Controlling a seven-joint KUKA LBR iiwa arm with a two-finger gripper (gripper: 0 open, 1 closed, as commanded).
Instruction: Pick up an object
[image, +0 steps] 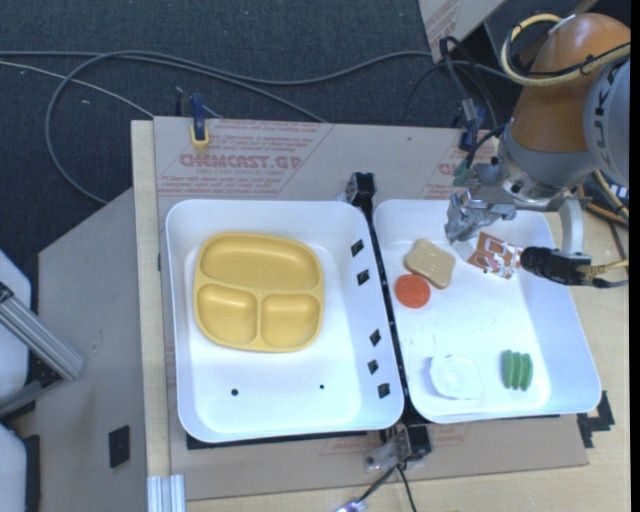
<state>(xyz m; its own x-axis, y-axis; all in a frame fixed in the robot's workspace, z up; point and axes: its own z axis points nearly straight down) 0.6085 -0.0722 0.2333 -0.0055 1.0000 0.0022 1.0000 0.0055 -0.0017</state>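
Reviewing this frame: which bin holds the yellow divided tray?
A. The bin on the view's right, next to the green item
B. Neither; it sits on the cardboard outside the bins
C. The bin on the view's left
C. The yellow divided tray lies inside the left bin, while the right bin holds the small items such as the green item and the red round piece.

The arm (570, 90) is cut off by the right edge.
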